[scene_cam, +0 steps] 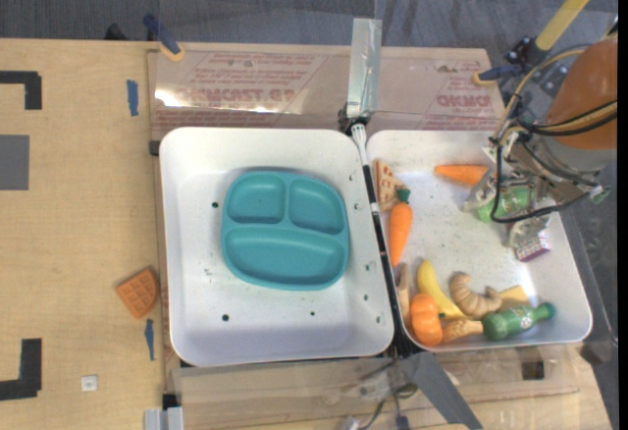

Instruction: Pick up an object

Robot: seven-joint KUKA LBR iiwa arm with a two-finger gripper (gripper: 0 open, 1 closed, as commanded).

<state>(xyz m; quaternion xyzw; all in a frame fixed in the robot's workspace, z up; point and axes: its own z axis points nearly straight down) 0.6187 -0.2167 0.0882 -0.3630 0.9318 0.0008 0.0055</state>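
Note:
My gripper (507,200) hangs low over the upper right part of the right bin (574,271), under a tangle of cables. A small green item (482,208) lies right at its left side, touching or nearly so. An orange carrot (460,173) lies just up and left of the gripper. A purple-and-white piece (531,241) rests just below it. Along the bin's left wall are a second carrot (399,228) and a pizza-like slice (386,181). At the bin's front sit a banana (433,284), an orange fruit (425,316), a tan piece (475,295) and a green bottle shape (516,320).
The left bin (186,320) holds a teal divided plate (286,228). An upright clear divider (365,65) stands behind the two bins. A small waffle-like toy (137,292) lies on the wooden bench left of the bins. The arm's orange band (589,94) is at the right edge.

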